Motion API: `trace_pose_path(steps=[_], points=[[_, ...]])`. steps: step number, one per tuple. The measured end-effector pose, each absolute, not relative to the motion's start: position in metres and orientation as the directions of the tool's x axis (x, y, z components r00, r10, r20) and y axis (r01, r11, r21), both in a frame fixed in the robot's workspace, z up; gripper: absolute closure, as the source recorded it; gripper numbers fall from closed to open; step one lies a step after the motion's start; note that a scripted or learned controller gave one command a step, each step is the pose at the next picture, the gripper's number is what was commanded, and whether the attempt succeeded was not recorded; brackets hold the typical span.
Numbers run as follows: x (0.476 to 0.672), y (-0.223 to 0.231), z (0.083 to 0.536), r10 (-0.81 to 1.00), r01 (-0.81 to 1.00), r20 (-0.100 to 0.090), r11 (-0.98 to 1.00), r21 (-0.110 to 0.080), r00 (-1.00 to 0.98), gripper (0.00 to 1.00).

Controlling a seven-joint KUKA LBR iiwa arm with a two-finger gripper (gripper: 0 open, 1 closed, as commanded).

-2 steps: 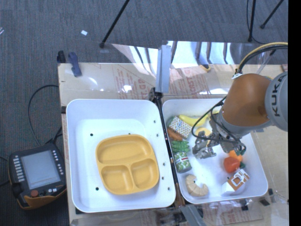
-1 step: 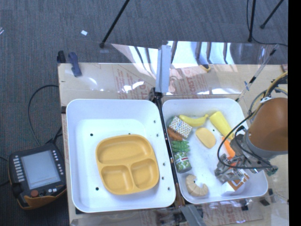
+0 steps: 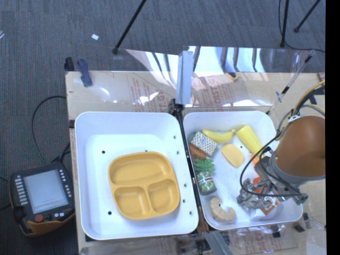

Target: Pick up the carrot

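carrot [image 3: 197,152] against right bin's [image 3: 265,118] left wall, beside checkered box [image 3: 204,142] | long axis diagonal | end effector [image 3: 254,195] low near bin's right corner, carrot up-left | grip state unreadable

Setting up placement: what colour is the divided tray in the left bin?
Yellow-orange tray, camera view.

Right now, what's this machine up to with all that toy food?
A robot arm reaches into the right bin, its gripper low near the bin's front right corner. It is meant to pick up the carrot, which lies untouched at the bin's left wall, beside a small checkered box. The left bin holds a yellow divided plate.
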State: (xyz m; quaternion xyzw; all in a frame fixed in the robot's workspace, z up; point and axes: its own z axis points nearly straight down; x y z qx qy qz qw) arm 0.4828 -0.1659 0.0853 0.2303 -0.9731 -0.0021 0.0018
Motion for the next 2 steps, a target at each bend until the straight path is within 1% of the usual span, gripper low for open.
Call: trace_pose_path(steps=[1, 2], points=[[0.492, -0.138, 0.086, -0.803, -0.803, -0.002, 0.596, 0.003, -0.596, 1.00], [0.501, -0.163, 0.123, -0.610, -0.610, -0.001, 0.792, 0.002, -0.792, 1.00]])
